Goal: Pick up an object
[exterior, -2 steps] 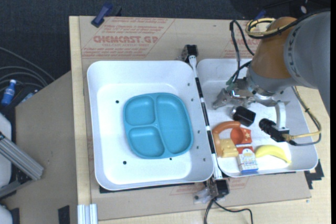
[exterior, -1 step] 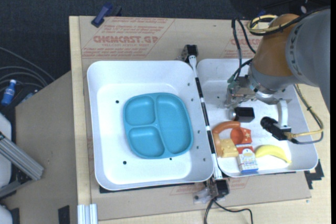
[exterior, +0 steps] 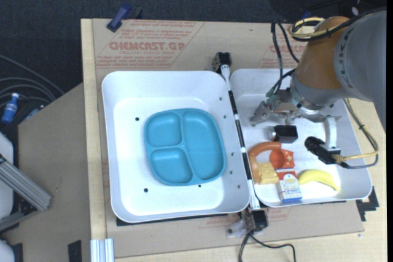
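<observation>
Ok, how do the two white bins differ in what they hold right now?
The left bin holds a single blue divided plate lying flat near its middle. The right bin holds several small things crowded toward its near end, among them a banana and a small carton, and the arm's gripper reaches into it. Both bins are shallow and white.

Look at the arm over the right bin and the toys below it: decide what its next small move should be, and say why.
Probably a short shift toward the bin's near end, then down. The hand hangs over bare floor in the right bin, while the banana, orange ring and small carton cluster nearer the front wall, none between its fingers.
</observation>
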`<action>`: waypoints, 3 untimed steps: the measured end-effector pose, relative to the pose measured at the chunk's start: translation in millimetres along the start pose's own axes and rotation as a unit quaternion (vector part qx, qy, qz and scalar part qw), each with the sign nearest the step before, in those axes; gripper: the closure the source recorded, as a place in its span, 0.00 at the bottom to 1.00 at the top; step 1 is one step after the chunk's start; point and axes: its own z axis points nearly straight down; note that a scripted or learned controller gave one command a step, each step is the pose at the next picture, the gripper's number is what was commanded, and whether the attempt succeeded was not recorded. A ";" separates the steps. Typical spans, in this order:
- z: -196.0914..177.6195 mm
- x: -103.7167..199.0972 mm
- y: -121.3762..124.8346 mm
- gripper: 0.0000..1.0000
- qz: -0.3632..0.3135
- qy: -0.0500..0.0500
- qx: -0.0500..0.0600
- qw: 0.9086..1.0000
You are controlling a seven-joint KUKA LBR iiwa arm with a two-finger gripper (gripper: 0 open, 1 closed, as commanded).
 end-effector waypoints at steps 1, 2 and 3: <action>-10.0 0.1 0.4 1.00 0.000 0.000 -0.001 1.000; -9.9 0.1 0.3 0.00 0.000 0.000 0.000 1.000; 9.5 2.3 74.6 0.00 -0.001 0.000 -0.001 1.000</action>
